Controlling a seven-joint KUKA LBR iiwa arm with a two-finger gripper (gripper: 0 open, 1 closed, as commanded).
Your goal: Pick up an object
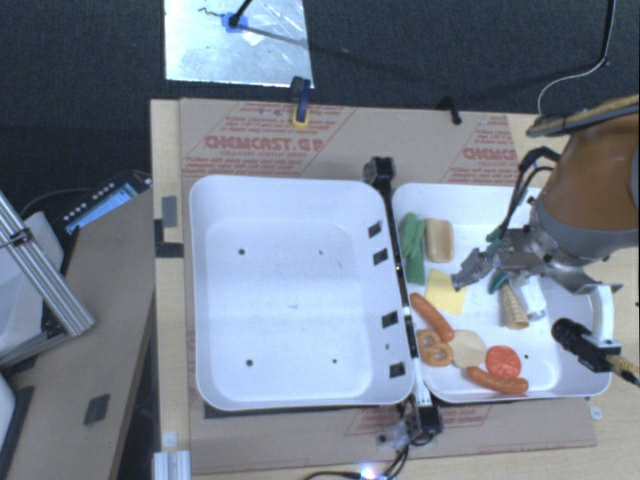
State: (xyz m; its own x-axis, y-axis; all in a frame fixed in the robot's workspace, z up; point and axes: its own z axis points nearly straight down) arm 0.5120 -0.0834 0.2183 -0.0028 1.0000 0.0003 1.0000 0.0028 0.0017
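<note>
Items for pickup were grouped in the right bin [575, 383], none being singled out by the task. Nearest the camera, a sausage [497, 380] lay along the front wall, its long axis running left to right; beside it sat a red tomato slice [503, 360], a pale round piece [468, 349] and a pretzel [435, 348]. All were judged to be light, rigid toy food with smooth surfaces, prone to slipping under a shallow pinch. Further back, a second sausage [430, 315] lay diagonally, pointing from near right to far left, and a flat yellow cheese slice [446, 292] was judged hard to take hold of except by its edges. An ice-cream cone [514, 308] lay with its long axis running near to far, directly under the gripper [495, 268]; a grasp across its narrow width was considered most secure. The gripper fingers appeared spread above the bin, with nothing between them. Farthest away, a green pod [411, 239] and a bread piece [438, 240] lay side by side, each elongated near to far. The left bin [290, 288] stood alongside.
</note>
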